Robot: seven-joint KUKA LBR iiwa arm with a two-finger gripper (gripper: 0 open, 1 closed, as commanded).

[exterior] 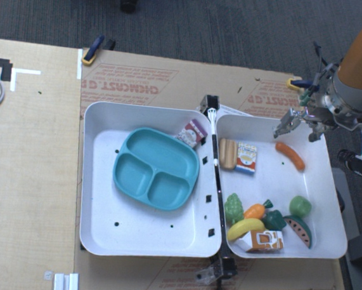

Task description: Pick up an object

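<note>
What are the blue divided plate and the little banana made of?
The divided plate looks like moulded plastic: uniform teal, smooth, slightly glossy, with rounded compartment edges. The banana is probably a plastic toy too: flat, even yellow with a soft sheen, though it is too small to be sure.

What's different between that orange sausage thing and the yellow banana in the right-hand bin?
The sausage is orange and nearly straight; the banana is yellow and curved. The sausage lies alone near the bin's far side, just below the pincer; the banana sits at the near side, crowded among other toy foods. Both are long, small toy foods lying flat in the same white bin.
</note>
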